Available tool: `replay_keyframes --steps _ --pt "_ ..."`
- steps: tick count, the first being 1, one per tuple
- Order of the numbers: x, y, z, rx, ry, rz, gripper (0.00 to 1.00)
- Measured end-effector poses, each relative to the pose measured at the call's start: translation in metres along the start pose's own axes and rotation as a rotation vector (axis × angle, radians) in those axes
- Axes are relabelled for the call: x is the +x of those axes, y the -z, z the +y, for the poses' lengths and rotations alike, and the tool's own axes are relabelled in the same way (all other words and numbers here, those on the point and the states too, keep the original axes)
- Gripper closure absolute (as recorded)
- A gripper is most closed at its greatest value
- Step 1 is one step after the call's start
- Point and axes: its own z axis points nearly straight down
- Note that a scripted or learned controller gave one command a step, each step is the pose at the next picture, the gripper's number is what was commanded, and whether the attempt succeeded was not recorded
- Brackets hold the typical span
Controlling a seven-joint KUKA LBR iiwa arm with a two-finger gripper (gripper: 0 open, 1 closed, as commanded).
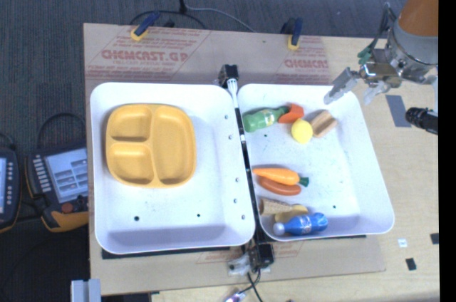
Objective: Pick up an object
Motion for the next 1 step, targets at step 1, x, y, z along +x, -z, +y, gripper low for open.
replay_keyframes --steps 1 --pt "0.0542 -0.1691 -0.0109 -0.001 -0.07 0.0 0.0"
